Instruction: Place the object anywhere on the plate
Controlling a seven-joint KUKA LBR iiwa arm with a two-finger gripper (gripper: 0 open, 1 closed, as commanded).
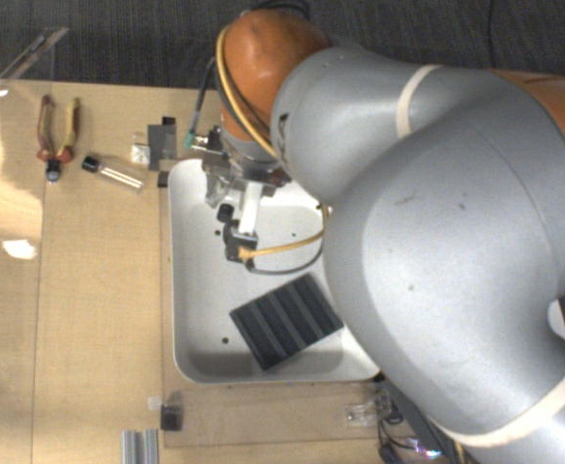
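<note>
- ok so the end effector (232, 184) is hanging over the far end of the white bin (191, 298), tucked right under the wrist. From this angle I honestly can't tell if it's released or clenched, because the arm (437, 240) is in the way.
- The thing I'd bet is the object is a ribbed black block (284, 322). It's lying flat on the bin floor toward the near end, turned at a diagonal. Nothing is touching it, and there's bare bin floor between it and the end effector.
- Progress-wise I'd call it basically zero. The block isn't picked up and isn't on any plate, it's just resting in the bin.
- What's left, as far as I can judge: get down onto the block, grab it, lift it, carry it to the plate, let go. So, the whole job.
- Where the plate is I can't say. The arm blocks the entire right side of the view, so my guess is it's somewhere over there.
- The other stuff is on the bench (89, 307) left of the bin and looks irrelevant: pliers (57, 133) with reddish handles and a little vial (110, 171) with a dark cap, both well apart from the block.
- One worry: the block is wide, low and sits skewed. The approach probably has to line up across its narrower side or the grab goes nowhere.
</note>
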